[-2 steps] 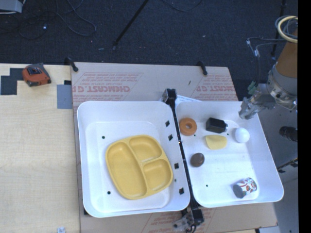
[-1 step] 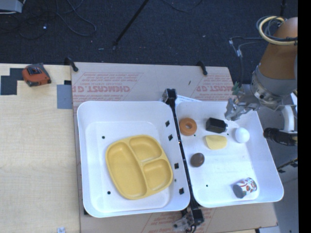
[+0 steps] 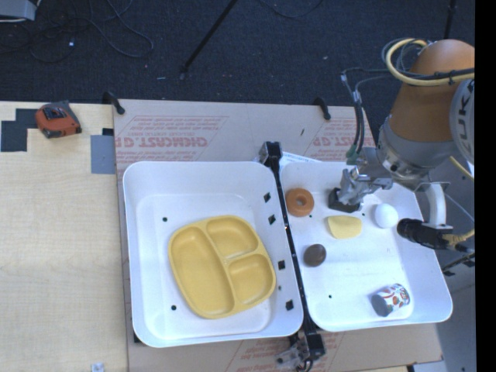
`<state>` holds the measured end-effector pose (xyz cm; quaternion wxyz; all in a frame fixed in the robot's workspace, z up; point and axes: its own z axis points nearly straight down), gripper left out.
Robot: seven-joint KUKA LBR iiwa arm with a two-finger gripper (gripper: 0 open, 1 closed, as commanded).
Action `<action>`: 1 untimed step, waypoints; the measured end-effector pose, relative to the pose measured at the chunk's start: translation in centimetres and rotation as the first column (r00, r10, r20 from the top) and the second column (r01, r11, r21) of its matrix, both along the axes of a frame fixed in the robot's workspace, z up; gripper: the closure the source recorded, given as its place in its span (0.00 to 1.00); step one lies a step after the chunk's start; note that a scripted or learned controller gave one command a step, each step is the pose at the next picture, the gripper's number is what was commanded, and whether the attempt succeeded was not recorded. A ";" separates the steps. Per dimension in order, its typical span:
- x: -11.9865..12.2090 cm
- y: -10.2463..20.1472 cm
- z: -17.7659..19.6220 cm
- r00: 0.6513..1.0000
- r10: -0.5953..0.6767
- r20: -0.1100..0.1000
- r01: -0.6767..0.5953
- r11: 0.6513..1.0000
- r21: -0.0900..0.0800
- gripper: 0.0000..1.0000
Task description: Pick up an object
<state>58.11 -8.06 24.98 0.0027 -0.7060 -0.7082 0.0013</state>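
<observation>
The right bin holds several small things. A brown ring-shaped doughnut lies near its left wall. A pale yellow wedge and a white ball lie in the middle. A dark brown round piece sits lower down, and a small printed can lies on its side at the front right. My gripper hangs low over the bin's far part, between the doughnut and the white ball and just above the yellow wedge. Nothing shows between its tips.
The left bin holds a yellow divided plate. Both bins rest on a cardboard sheet. An orange tape measure lies on the wooden bench at the far left. The arm's orange band rises at the right.
</observation>
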 end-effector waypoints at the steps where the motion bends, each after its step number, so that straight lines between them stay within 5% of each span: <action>1: -0.4 5.9 -0.8 1.000 0.001 0.000 -0.001 1.000 0.000 1.00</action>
